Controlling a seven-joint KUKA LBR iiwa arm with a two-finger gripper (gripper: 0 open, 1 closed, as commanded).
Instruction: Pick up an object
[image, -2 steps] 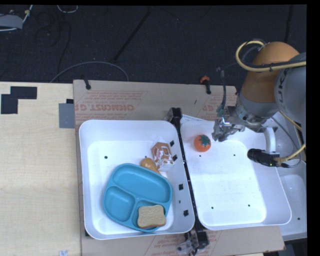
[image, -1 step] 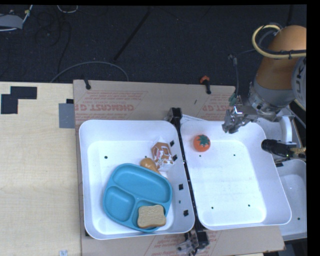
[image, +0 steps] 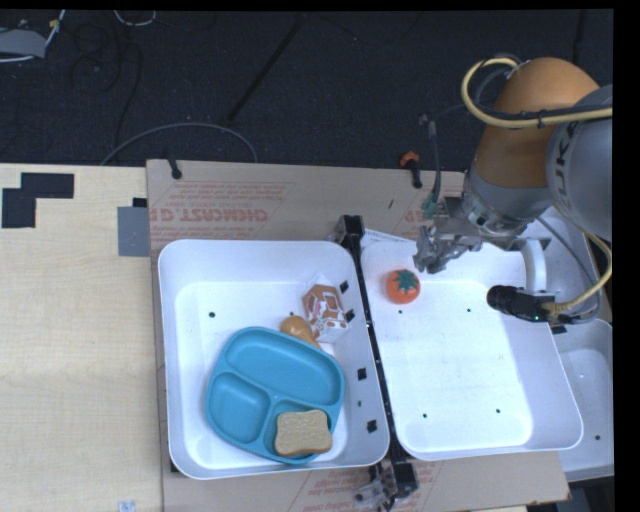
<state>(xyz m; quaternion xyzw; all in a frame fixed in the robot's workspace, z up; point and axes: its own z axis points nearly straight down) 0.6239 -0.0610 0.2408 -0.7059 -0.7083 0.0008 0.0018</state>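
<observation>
A small red-orange tomato-like object (image: 403, 286) with a green top lies in the right bin (image: 480, 420) near its back left corner. My gripper (image: 432, 258) hangs just up and right of it, over the bin's back rim, apart from it. The left bin (image: 190, 300) holds a blue divided plate (image: 255, 385) with a slice of bread (image: 303, 433) in its front compartment. Behind the plate sit a brown-and-white gingerbread-house toy (image: 324, 308) and a small orange-brown piece (image: 297, 328). Nothing shows between the gripper's fingers.
A black divider (image: 362, 330) runs between the two bins. A black cylindrical part with cable (image: 520, 301) juts over the right bin's right side. Cardboard (image: 260, 205) lies under the bins; the wooden bench (image: 70, 330) stretches left.
</observation>
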